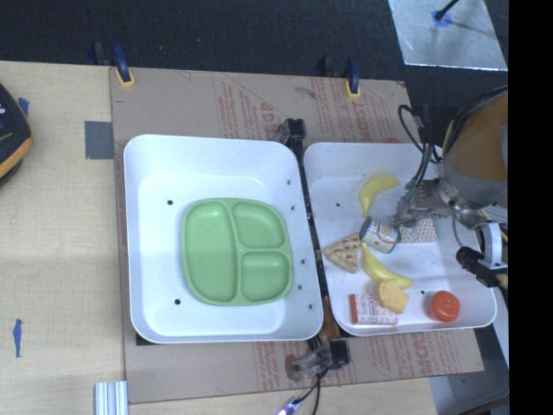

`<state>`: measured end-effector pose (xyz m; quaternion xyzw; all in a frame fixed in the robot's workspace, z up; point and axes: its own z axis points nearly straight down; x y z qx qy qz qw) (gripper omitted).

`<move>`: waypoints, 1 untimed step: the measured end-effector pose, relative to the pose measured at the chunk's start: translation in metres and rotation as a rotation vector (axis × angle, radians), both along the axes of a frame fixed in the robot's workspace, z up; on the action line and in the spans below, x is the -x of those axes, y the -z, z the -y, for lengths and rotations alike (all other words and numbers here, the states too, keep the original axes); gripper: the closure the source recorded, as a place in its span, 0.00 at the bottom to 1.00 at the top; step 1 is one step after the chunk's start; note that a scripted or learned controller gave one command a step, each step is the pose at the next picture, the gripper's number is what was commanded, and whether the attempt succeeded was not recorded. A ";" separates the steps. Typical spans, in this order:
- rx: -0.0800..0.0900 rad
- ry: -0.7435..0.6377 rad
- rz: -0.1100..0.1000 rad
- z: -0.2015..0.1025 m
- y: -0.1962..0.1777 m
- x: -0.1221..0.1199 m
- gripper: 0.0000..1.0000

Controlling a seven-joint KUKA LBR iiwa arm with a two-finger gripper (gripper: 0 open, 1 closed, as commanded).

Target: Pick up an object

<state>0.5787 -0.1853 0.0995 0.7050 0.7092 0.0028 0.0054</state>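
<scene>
Objects for picking lie together in the right bin [346, 158]: 2 yellow banana-shaped pieces, a slice of pizza, a small carton, a yellow block and a red tomato. The upper banana [376, 189] is near the middle of this bin, and the lower banana [380, 266] lies just below the gripper, touching the yellow block [394, 296] at its lower end. The pizza slice [343, 253] rests at the left wall of the bin, beside the lower banana. The red and white carton [371, 309] lies near the front wall, just beside the yellow block, and the tomato [444, 306] sits apart in the front right corner. The gripper [386, 230] is low in the middle of this bin, between the 2 bananas, and its dark finger [366, 229] points down toward the pizza slice; how wide it stands, and whether it has anything in it, I cannot tell. A checkered piece [421, 230] lies just to its right. The left bin [147, 158] holds a green divided plate [235, 251] with 3 compartments.
</scene>
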 end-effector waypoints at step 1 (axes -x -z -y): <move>-0.003 0.000 -0.015 -0.039 -0.005 0.029 1.00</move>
